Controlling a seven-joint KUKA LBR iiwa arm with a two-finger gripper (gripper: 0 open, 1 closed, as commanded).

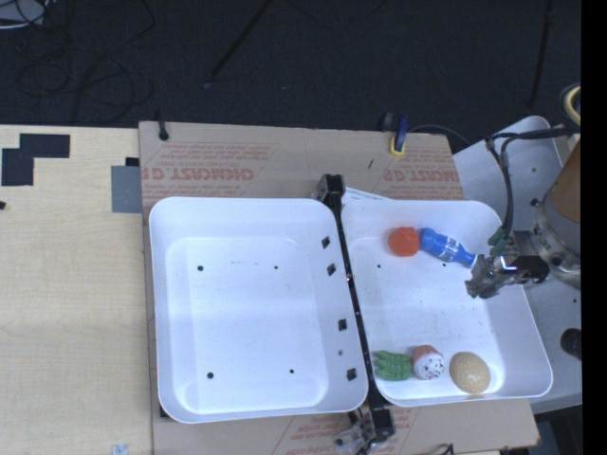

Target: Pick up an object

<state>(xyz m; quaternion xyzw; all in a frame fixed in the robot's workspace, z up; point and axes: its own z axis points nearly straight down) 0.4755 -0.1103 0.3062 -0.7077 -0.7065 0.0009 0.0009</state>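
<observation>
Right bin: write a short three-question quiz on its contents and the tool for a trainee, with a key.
1. True or false: the orange ball lies beside the blue bottle in the right bin.
2. Multiple choice: which object sits at the near edge between the green toy and the tan egg-shaped object? A) a yellow cup B) a white ball with red spots C) a black block
3. Fill in: the tool hovers over the bin's ____ rim.

Key: 1 true; 2 B; 3 right.
</observation>
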